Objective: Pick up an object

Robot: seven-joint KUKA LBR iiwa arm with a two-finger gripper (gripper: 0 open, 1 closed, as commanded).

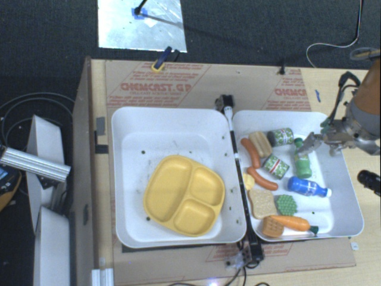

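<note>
1. The end effector hangs over the right bin, at the top of a green bottle; whether it grips cannot be told.
2. Toy food surrounds the bottle: a blue bottle, a carrot, sausages.
3. A yellow divided tray lies in the left bin.

Brown board with red lettering under both bins; silver sheet on dark floor beyond bench, small blue bit on it; yellow-and-blue clip at board's far edge; black cables coiled at left beside white box; metal bar, perhaps aluminium rail, across it; thin wire looping top right.
</note>
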